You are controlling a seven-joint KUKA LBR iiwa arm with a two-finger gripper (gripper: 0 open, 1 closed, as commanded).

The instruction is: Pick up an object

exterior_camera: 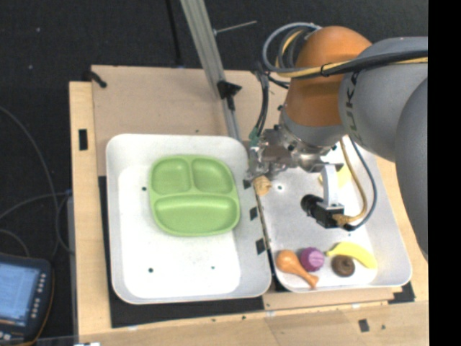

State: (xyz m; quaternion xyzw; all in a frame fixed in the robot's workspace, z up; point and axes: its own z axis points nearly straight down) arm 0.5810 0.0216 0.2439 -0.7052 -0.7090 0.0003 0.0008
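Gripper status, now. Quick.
Gripper: over the right bin, near its left wall; fingers' state cannot be told, and no object can be seen held.

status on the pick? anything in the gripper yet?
Done: the arm has reached over the right bin, with the gripper low at that bin's left edge. In hand: nothing confirmed; a small tan object sits right at the gripper, but I can't tell if it is gripped. Left: a confirmed grasp and lift. The orange piece, purple piece, brown piece and banana lie in the near corner.
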